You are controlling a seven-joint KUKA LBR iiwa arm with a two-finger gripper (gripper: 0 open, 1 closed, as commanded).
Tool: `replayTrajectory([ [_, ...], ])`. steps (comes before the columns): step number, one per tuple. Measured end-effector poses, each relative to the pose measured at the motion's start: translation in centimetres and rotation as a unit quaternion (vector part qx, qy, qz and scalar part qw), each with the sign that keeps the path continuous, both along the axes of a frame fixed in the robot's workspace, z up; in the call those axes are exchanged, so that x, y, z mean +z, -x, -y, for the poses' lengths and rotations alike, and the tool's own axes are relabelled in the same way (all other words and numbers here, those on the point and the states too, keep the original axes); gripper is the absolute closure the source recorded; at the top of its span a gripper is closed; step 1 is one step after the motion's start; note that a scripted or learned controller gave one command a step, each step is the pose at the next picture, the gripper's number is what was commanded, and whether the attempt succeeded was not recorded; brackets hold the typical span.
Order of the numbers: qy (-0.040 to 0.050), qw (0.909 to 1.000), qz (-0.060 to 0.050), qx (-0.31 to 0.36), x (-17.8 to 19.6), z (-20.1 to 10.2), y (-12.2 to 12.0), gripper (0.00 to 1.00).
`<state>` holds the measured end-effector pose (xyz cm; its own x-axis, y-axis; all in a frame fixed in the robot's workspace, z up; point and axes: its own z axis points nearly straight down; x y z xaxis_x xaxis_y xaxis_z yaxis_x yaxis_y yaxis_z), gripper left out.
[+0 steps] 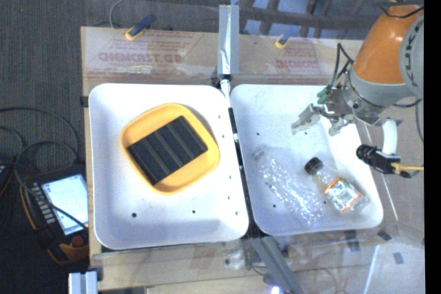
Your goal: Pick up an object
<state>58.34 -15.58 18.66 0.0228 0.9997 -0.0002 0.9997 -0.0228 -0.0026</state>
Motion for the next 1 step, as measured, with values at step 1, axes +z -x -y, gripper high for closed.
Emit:
replayTrajectory([
  [1, -0.0011, 0.9999, 0.001, -0.017, -9.14, 4.73, 3.59, 0.00],
])
